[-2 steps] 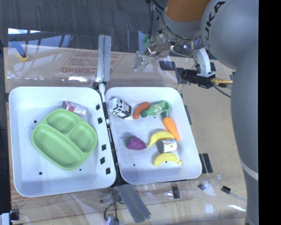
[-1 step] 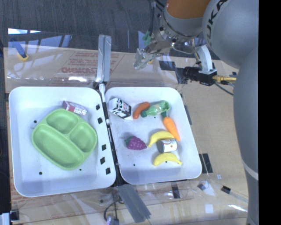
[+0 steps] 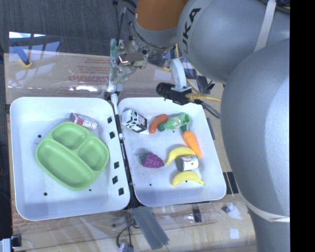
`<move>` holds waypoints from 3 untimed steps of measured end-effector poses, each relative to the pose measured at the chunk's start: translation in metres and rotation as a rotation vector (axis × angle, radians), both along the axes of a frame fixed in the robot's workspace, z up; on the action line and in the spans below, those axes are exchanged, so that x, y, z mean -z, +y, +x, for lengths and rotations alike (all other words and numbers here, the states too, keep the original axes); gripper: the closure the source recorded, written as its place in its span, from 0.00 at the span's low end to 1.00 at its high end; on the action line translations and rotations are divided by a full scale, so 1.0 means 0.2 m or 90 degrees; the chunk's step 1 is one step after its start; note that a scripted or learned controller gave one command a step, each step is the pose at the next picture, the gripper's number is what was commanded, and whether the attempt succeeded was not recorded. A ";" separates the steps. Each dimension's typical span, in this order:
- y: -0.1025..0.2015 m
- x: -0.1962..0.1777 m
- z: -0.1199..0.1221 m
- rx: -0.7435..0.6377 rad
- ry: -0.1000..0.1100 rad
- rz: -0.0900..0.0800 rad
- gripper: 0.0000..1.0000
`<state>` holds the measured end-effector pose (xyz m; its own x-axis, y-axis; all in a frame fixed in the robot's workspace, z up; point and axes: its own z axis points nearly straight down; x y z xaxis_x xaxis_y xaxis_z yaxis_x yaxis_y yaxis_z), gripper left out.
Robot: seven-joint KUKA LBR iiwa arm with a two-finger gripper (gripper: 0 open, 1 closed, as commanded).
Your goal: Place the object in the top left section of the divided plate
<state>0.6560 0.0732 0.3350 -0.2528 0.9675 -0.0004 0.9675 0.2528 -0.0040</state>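
Camera view looks down at a slant on 2 shallow white bins sitting side by side on the surface (image 3: pixel 59 69). Left bin (image 3: pixel 22 197) carries a green divided plate (image 3: pixel 72 155) with 3 sections, tilted so that its largest section runs toward 7 o'clock. A small maroon and white carton (image 3: pixel 83 120) lies at the plate's 12 o'clock edge, touching or just overlapping the rim, outside the sections as far as can be told.

Right bin (image 3: pixel 157 194) holds the remaining items. At its 11 o'clock corner stands a black and white milk carton (image 3: pixel 134 121). Just beside it, toward 3 o'clock, lies an orange sausage-shaped piece (image 3: pixel 157 123), and next to that a green bottle (image 3: pixel 174 121) on its side. A carrot (image 3: pixel 192 142) points down toward 5 o'clock from the bottle's end. Near the bin's centre sits a purple bunch of grapes (image 3: pixel 152 160). At 3 o'clock from the grapes, a yellow banana (image 3: pixel 178 153) curves over a small can (image 3: pixel 187 163), and a 2nd banana (image 3: pixel 187 179) lies just below the can.

The grey arm with its orange band (image 3: pixel 157 12) fills the view's 1 to 5 o'clock side. The gripper (image 3: pixel 117 74) hangs above the surface at 12 o'clock of the seam between the bins, beyond both bins' far walls. Whether the fingers are apart or closed cannot be told; nothing is seen between them.
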 end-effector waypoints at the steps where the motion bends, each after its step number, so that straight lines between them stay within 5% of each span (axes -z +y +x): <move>1: 0.00 0.00 0.00 0.000 0.000 0.000 0.00; 2: 0.01 -0.05 0.00 -0.004 0.000 -0.001 1.00; 3: -0.20 -0.48 0.00 0.005 -0.004 0.001 1.00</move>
<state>0.6566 0.0330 0.4301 -0.2452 0.9695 -0.0005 0.9695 0.2452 0.0027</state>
